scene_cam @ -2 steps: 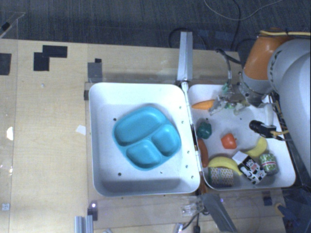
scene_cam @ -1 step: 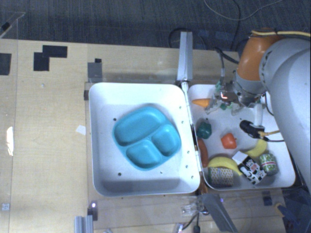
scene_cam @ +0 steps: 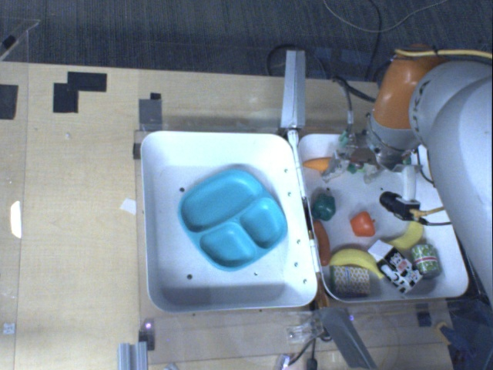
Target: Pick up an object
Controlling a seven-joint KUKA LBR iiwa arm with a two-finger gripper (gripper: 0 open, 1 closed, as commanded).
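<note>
- Wooden bench carries two white bins: left bin (scene_cam: 154, 206) holds one blue divided tray (scene_cam: 231, 216); right bin (scene_cam: 454, 280) holds the clutter.
- You have the gripper (scene_cam: 353, 160) low at the right bin's far end beside an orange piece (scene_cam: 316, 163); whether anything is held cannot be told.
- Risk: crowding; you could nudge neighbours or grab nothing.
- Count: two bananas (scene_cam: 354, 259), one green item (scene_cam: 323, 205), one orange-red item (scene_cam: 363, 223).
</note>
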